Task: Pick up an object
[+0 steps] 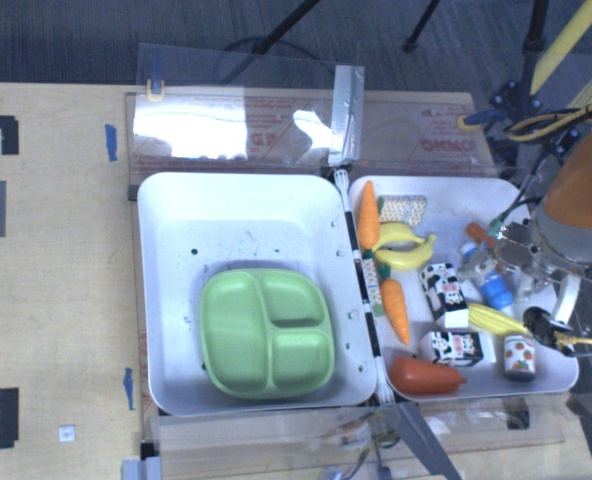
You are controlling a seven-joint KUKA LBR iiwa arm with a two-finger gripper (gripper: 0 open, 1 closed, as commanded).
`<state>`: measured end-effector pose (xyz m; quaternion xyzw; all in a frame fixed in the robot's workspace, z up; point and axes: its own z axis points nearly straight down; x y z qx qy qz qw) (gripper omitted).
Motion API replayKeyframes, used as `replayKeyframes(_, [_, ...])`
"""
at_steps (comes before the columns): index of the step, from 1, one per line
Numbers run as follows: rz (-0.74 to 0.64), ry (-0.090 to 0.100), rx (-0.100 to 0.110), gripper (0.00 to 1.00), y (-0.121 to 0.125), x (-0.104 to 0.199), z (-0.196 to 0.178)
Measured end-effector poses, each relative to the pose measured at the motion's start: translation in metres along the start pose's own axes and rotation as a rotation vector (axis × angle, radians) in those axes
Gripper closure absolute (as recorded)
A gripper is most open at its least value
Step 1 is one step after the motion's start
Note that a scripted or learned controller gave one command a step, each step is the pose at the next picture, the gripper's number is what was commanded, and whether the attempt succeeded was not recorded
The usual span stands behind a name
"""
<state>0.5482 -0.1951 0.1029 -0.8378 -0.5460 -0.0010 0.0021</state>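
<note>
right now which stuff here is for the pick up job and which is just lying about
For the job: gripper; right bin items: two carrots, banana, red pepper, cow toys.

Lying about: green divided tray, left bin, clear panel.

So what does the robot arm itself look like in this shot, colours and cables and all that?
The arm comes in at the right edge with an orange band, over grey and silver metal hardware near the wrist. Its end effector looks metallic grey with dark parts. Black cables loop around it, and yellow cable runs above it.
</note>
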Motion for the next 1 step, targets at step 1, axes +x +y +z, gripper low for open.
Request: replayKeyframes(1, [-0.001, -0.004, 0.006, 1.0, -0.0002, -0.0012, -0.0048])
